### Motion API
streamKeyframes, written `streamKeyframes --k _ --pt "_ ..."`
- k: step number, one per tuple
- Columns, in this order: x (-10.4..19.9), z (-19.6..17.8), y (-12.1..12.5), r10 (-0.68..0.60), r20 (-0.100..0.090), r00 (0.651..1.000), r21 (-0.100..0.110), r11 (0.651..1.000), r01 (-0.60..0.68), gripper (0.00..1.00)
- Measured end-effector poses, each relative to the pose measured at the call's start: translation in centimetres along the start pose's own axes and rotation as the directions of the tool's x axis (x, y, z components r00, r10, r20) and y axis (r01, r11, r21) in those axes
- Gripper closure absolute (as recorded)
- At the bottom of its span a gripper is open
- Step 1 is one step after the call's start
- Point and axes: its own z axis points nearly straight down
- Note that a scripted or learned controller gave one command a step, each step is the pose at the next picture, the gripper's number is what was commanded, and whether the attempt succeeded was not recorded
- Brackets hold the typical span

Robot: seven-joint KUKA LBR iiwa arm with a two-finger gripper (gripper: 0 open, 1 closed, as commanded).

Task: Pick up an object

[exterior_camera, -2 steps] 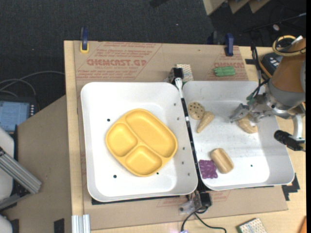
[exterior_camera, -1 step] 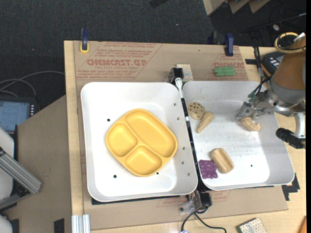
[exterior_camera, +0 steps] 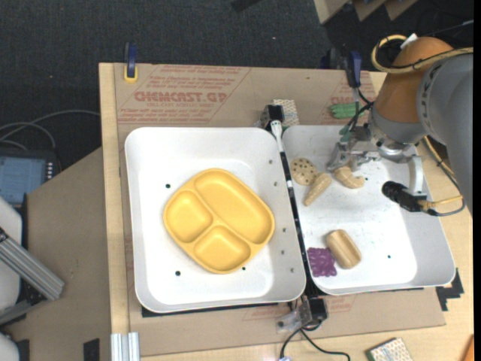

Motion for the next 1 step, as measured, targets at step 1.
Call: streamKeyframes --k 1 --pt "7.01 -10.80 -2.66 0.000 0.001 1.000 -0.006 1.000 0.000 1.00"
